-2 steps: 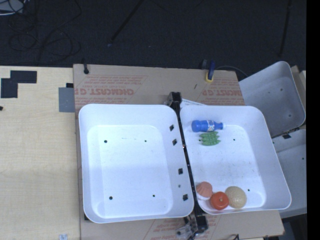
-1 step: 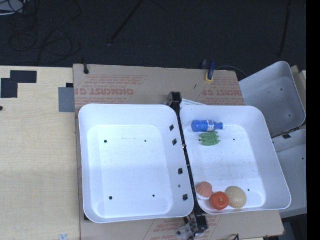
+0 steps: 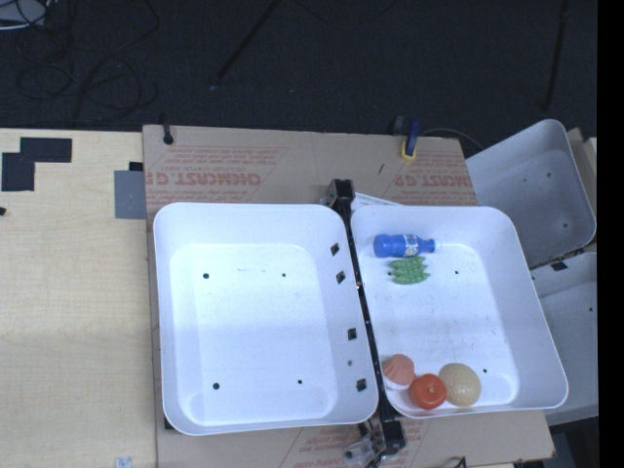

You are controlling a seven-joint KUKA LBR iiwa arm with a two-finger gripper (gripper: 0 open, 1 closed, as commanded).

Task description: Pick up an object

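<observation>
Five objects: all lie in the right bin (image 3: 507,261), none in the left bin (image 3: 244,232).
Blue bottle (image 3: 402,246): on its side by the right bin's far wall, cap toward the bin's right.
Green toy (image 3: 409,271): just nearer than the bottle, apart from it.
Peach ball (image 3: 398,369), red tomato (image 3: 427,391), tan ball (image 3: 460,384): bunched in the right bin's near-left corner, probably rolled there.
Jaws: cannot tell.
Likely target: the bottle, lying clear of its neighbours.
</observation>
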